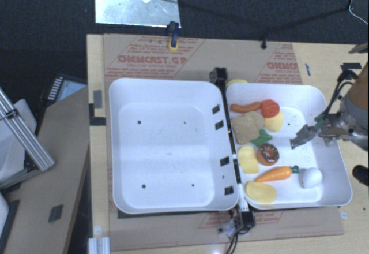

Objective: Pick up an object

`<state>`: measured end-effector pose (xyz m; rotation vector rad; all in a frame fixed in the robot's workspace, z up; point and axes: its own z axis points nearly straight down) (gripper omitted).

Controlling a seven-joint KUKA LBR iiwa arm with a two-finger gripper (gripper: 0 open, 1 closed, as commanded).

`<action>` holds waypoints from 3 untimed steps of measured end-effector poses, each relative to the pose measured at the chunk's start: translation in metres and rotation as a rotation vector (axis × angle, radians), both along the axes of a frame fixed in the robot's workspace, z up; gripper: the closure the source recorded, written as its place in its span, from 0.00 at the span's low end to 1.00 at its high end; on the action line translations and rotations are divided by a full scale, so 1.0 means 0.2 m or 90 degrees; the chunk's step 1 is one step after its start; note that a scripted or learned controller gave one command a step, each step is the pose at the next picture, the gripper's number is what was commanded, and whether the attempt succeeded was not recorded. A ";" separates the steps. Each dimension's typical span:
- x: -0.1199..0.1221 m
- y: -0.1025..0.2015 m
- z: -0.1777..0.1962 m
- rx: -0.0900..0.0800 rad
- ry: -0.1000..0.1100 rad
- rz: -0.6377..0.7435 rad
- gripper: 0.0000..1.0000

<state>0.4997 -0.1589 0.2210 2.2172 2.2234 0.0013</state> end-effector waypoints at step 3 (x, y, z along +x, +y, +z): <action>0.14 0.29 0.56 -0.001 -0.013 0.006 1.00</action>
